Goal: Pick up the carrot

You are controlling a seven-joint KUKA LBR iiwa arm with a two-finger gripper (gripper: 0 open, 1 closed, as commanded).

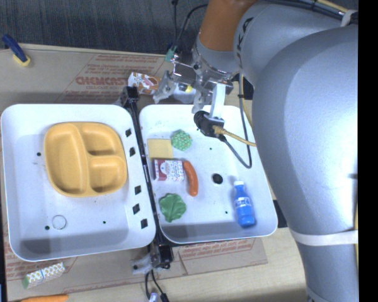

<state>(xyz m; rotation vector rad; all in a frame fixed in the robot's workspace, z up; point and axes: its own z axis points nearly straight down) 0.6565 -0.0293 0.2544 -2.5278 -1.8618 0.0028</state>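
Observation:
The carrot (190, 177) is a short orange stick lying near the middle of the right bin (259, 187), just right of a red packet (167, 169). My gripper (169, 87) hangs over the far rim of the right bin, well above and behind the carrot and apart from it. Nothing shows between it and the carrot except a green knobbly ball (181, 139).
The right bin also holds a yellow block (160, 148), a green leaf (172, 207), a blue bottle (243, 204) and a small black round thing (217, 179). A yellow divided plate (63, 168) lies in the left bin (19, 219). The arm covers the right side.

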